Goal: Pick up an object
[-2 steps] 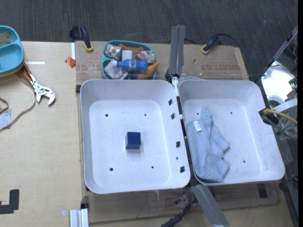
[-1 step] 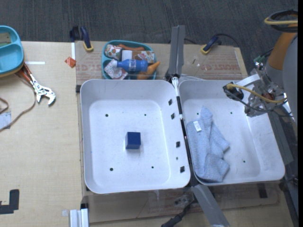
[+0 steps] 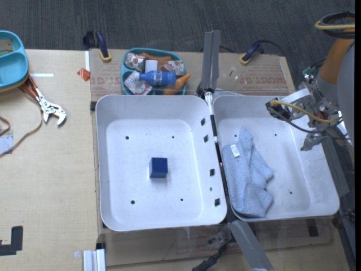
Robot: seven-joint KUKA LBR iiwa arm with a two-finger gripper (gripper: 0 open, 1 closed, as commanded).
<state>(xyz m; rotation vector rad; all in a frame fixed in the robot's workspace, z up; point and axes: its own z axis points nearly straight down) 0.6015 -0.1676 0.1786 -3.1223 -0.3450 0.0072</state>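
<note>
Wooden surface carries two white bins. Blue cube sits mid left bin; crumpled grey cloth lies in right bin. Gripper hovers over right bin's far edge, state unreadable. Risk: cloth slips or bunches under pinch; cube grasp misaligns, skids.

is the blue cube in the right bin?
No, the small blue cube sits alone in the left white bin; the right white bin holds a crumpled grey cloth.
</note>
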